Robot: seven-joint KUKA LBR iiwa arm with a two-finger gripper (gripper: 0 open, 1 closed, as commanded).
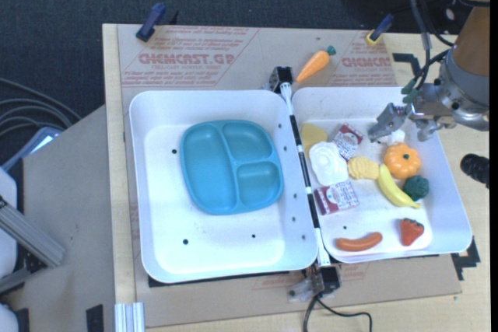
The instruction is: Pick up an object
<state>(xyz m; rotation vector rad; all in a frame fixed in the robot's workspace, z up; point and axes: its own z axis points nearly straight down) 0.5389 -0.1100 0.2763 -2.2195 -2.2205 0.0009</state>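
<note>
The right bin [455, 214] holds several toy foods: an orange pumpkin [402, 160], a banana [395, 188], green broccoli [418, 186], a strawberry [412, 230], a sausage [358, 242], a yellow corn piece [362, 167], a white lump [326, 161] and two red-and-white packets [347, 141] [338, 197]. My gripper [405, 128] hangs over the bin's far right part, just above and behind the pumpkin. Its two fingers are spread apart with nothing between them.
In the left bin [148, 190] lies a blue divided plate [232, 166]. A toy carrot [313, 64] lies on the board behind the bins. Blue clamps [150, 22] [379, 29] grip the board's far edge. A pale yellow slice [313, 134] rests near the right bin's left wall.
</note>
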